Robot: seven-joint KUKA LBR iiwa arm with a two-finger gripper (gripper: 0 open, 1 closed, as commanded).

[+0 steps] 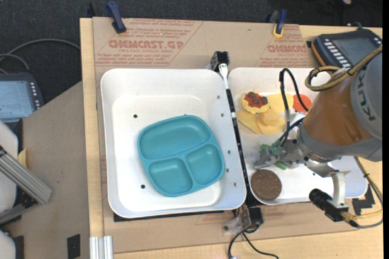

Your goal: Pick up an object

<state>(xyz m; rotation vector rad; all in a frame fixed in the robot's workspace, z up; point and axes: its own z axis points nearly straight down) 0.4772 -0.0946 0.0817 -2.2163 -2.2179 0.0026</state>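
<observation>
Two white bins sit side by side. The left bin holds a teal divided plate. Right of that plate, in the right bin, lie a yellow toy with a red top, a brown disc and a green piece. The gripper hangs over the green piece; its grip cannot be told.
</observation>
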